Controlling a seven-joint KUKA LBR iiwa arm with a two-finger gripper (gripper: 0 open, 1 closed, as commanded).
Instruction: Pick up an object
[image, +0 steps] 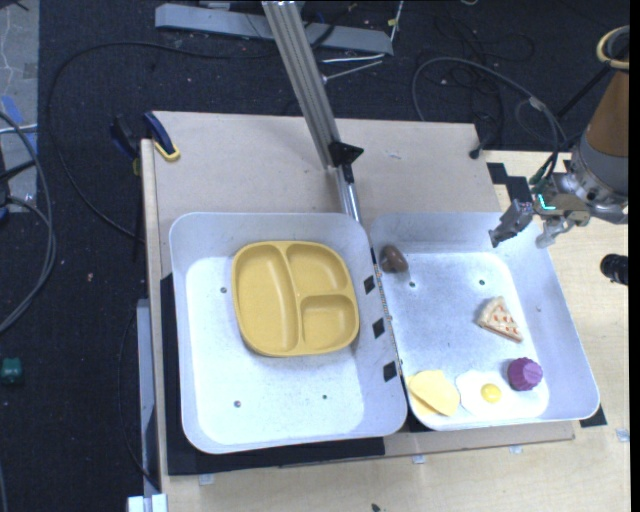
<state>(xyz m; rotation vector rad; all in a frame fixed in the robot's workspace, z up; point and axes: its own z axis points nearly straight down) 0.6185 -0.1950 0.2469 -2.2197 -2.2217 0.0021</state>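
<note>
Hovering claw (527, 226) at the right bin's (440, 240) far right corner, fingers spread, nothing in them.
Closest grab: triangular pizza-slice toy (499, 319), toward the counter's near edge.

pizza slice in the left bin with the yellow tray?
No, the pizza slice lies in the right bin, while the yellow tray sits alone in the left bin.

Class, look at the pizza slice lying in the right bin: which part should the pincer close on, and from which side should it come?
Probably straight from above. The pizza slice lies flat on the right bin floor, apart from the other toys, so its sides are free. Close the fingers across the two straight edges near the middle, where the wedge is narrower than at the crust. The pincer hangs over the bin's far right corner.
</note>
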